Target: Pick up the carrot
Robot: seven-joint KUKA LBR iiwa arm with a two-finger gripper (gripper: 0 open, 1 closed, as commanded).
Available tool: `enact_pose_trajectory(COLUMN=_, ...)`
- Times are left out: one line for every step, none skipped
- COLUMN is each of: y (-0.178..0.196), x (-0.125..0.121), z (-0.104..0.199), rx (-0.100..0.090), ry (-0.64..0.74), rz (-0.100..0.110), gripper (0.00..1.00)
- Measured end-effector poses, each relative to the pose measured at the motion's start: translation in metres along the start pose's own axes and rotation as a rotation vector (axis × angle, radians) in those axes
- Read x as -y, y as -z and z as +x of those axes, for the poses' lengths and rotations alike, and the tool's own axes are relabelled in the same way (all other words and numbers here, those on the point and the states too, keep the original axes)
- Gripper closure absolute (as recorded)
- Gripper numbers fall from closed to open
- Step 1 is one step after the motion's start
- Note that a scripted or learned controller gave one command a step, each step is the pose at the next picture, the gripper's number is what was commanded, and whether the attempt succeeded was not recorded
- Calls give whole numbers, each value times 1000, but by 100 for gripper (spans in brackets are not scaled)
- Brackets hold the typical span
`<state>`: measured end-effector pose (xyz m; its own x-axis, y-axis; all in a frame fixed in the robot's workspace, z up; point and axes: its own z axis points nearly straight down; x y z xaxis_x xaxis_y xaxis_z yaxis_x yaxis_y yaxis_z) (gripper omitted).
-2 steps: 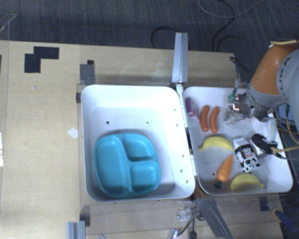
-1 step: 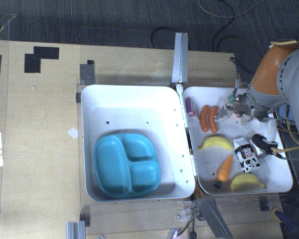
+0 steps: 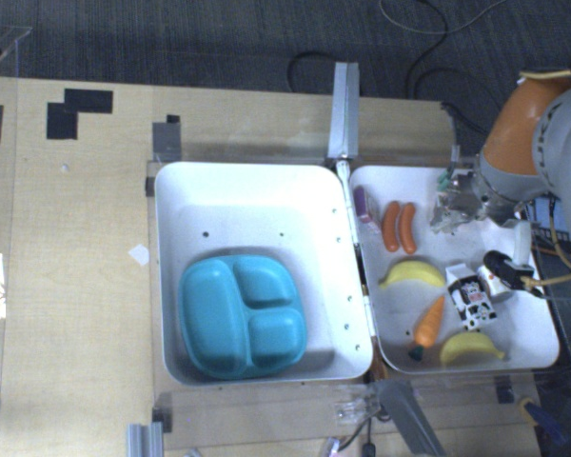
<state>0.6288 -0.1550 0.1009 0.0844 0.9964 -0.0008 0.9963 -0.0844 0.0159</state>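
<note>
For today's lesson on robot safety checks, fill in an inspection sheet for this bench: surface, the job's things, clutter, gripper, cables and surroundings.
Surface: wooden bench with two white bins side by side, left bin and right bin.
Job's things: carrot lies in the right bin, between two bananas, untouched.
Clutter: upper banana, lower banana, two sausages, a small purple item and a black-and-white object in the right bin; blue divided tray in the left bin.
Gripper: gripper over the right bin's far side, away from the carrot; holds nothing seen.
Cables: thin cable on the floor behind the bench.
Surroundings: dark carpet.
</note>
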Motion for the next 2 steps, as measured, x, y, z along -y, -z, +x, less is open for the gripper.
enact_pose_trajectory(y=86, x=22, z=85, rx=-1, ry=-106, rz=10, gripper=100)
enact_pose_trajectory(y=8, x=-25, z=36, rx=1, ry=-116, rz=13, gripper=100)
